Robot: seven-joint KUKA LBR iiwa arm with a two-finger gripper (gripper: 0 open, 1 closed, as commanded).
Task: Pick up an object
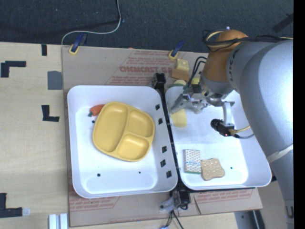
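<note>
One pale yellow rounded block (179,119) is lying just below the gripper (190,100), whose fingers' state I cannot tell, near the right white bin (248,173)'s left wall.

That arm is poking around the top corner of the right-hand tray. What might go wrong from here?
Two risks, as guesses. The gripper works close to the divider between the bins, so it could bump that edge. The pale yellow object beside it lies against the same wall, so a grab may just push it and slip off. The yellow divided plate in the left bin looks out of harm's way.
</note>
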